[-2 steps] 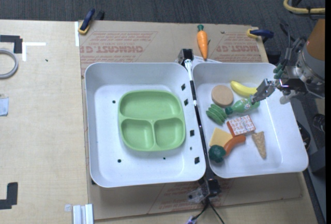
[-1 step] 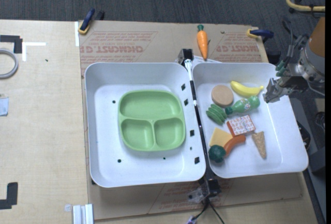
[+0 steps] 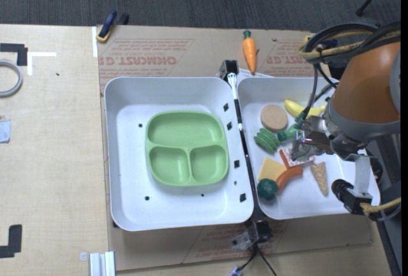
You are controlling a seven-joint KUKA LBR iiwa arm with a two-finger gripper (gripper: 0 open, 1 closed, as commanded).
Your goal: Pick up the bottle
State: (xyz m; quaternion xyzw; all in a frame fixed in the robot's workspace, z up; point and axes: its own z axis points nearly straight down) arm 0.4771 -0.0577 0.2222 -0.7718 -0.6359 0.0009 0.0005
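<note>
Bottle (image 3: 291, 175), apparently the orange-red piece, is lying slantwise, touching the yellow wedge (image 3: 272, 169), just beside the gripper (image 3: 301, 148), whose opening cannot be told.

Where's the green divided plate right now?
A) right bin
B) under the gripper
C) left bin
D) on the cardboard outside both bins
C: the green divided plate lies flat in the middle of the left bin, while the gripper sits over the right bin among the toy food.
</note>
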